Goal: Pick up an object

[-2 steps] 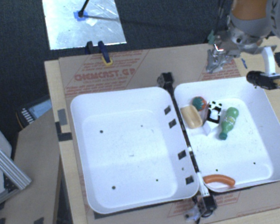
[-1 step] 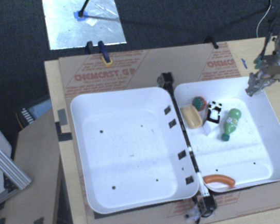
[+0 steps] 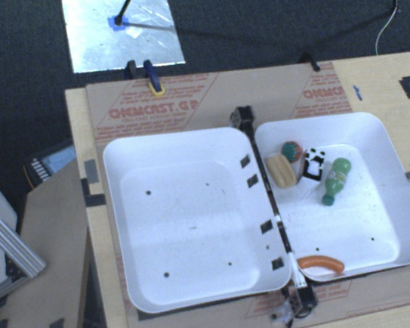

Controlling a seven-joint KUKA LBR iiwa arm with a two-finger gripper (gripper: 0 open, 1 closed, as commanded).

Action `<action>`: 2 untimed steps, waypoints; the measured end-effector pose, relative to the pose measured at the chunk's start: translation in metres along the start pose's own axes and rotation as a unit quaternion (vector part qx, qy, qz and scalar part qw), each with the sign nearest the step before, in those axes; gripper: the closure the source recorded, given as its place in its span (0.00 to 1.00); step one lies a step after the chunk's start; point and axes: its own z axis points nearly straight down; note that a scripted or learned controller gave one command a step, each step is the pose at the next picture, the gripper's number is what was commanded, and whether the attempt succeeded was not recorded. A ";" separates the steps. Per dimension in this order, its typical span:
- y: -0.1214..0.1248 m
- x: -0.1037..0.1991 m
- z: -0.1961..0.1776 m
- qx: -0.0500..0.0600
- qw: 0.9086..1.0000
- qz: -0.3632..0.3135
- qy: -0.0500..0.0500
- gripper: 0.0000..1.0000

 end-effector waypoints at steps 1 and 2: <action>0.016 0.061 -0.109 -0.009 1.000 -0.010 0.000 1.00; 0.016 0.145 -0.051 0.000 1.000 -0.011 0.003 1.00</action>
